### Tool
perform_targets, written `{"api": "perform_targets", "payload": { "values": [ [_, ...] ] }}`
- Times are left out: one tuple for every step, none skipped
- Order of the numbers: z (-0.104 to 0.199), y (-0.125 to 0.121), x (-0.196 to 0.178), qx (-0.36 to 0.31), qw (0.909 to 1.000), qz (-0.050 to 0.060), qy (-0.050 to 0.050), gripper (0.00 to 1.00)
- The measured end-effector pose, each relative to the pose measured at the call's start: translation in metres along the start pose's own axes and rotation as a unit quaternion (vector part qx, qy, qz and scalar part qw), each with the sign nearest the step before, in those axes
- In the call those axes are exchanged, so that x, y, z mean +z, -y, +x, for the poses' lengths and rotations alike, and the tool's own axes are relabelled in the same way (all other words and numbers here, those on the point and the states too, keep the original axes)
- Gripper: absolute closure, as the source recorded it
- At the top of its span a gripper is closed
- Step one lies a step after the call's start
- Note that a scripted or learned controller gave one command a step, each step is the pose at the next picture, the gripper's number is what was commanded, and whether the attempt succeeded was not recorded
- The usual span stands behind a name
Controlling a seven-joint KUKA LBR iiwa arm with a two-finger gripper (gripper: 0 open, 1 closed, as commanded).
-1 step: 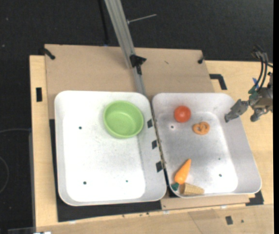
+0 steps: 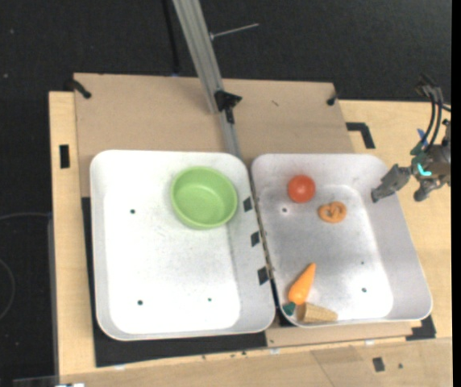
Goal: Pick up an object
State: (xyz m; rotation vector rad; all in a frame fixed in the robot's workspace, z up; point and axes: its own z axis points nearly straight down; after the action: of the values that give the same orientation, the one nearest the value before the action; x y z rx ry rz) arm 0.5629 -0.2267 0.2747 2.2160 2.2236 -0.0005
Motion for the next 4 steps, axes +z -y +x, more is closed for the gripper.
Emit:
{"api": "perform_targets", "payload": {
  "values": [
    [0.006, -0.001, 0.061, 0.001, 1.0000, 0.003, -0.001, 0.00],
    [0.009, 0.009, 0.109, 0.002, 1.0000, 0.003, -0.001, 0.00],
    [0.007, 0.006, 0.171, 0.002, 1.0000, 0.003, 0.000, 0.00],
    [0.006, 0.004, 0.156, 0.004, 1.0000, -0.001, 0.000, 1.00]
  ]
}}
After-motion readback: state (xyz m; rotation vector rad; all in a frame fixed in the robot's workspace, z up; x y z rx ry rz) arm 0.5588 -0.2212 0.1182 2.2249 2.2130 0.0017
